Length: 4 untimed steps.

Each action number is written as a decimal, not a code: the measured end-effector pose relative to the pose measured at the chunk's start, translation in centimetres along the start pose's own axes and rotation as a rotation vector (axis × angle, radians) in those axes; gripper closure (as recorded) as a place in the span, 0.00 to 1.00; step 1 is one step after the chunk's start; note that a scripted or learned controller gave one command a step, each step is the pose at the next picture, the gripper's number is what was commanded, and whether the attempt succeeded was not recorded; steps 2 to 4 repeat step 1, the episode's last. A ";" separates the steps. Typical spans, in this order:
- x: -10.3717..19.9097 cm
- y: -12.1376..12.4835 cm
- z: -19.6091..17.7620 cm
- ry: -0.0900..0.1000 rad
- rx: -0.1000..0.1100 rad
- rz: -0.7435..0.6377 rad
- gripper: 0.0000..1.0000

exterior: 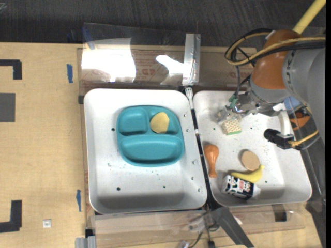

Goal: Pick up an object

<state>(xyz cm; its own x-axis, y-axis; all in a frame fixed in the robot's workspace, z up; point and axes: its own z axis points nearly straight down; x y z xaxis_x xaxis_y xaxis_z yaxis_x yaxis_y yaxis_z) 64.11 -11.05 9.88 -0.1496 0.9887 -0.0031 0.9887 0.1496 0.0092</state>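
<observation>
Camera view: end effector (234,109), grip state unclear, above a dotted square waffle-like block (232,126).

Teal tray (150,151) holds a yellow lump (160,122); both bins (98,138) white; orange drumstick shape (211,156); tan disc (250,160); yellow banana (249,175); black-and-white patched can (238,186); cream waffle-checked square (232,126).

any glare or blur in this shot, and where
In the camera view, strong glare washes out the clear panel behind the left bin; both bins' white floors are bright but still readable. The tool over the right bin looks slightly soft. The teal tray and banana are sharp, with soft, short shadows.
</observation>
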 end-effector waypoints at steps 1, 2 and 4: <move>9.0 -1.8 -9.2 0.004 -0.003 -0.026 1.00; 9.0 -1.8 -9.2 0.004 -0.003 -0.026 1.00; 9.0 -1.8 -9.2 0.004 -0.003 -0.026 1.00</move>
